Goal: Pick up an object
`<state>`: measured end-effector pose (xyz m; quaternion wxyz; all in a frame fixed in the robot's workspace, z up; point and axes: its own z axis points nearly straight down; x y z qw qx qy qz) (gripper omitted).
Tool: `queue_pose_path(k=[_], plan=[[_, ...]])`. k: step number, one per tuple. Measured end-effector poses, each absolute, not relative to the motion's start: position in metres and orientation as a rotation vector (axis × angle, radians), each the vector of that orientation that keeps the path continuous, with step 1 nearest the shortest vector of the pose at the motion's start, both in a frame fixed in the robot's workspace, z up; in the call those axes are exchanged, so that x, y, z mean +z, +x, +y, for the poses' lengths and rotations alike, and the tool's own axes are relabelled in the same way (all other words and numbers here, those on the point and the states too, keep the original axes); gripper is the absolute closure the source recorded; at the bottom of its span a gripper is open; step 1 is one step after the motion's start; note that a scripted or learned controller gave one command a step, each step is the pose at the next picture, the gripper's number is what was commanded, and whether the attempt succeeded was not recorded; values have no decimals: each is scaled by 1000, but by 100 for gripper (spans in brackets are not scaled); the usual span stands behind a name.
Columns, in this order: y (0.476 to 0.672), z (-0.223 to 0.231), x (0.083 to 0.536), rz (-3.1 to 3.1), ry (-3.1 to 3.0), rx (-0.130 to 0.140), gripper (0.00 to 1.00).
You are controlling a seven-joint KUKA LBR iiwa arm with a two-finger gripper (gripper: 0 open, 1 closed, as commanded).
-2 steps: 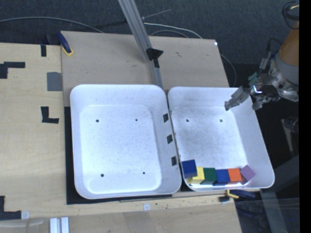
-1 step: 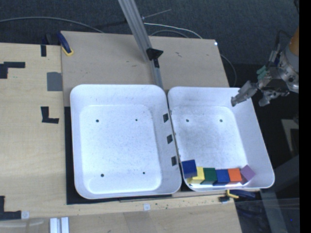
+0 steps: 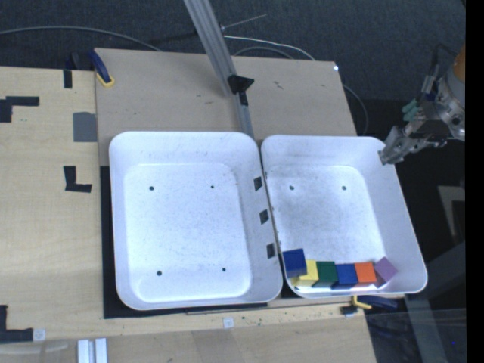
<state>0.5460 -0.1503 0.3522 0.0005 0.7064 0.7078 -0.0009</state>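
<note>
At right bin's (image 3: 393,203) near edge: blocks (image 3: 336,272) lying rowed, diagonally opposite hand (image 3: 395,151) hovering at far-right corner; grip state unreadable.

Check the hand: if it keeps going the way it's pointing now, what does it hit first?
Probably the right bin. The hand points down and leftward at that bin's upper right corner, so the rim or the bare floor just inside comes first. Depth is unclear. The blocks sit well off that line.
</note>
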Motion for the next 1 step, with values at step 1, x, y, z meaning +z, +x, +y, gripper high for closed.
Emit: queue_pose_path(k=[1], plan=[[525,-95,438,2225,2209,10,100]])
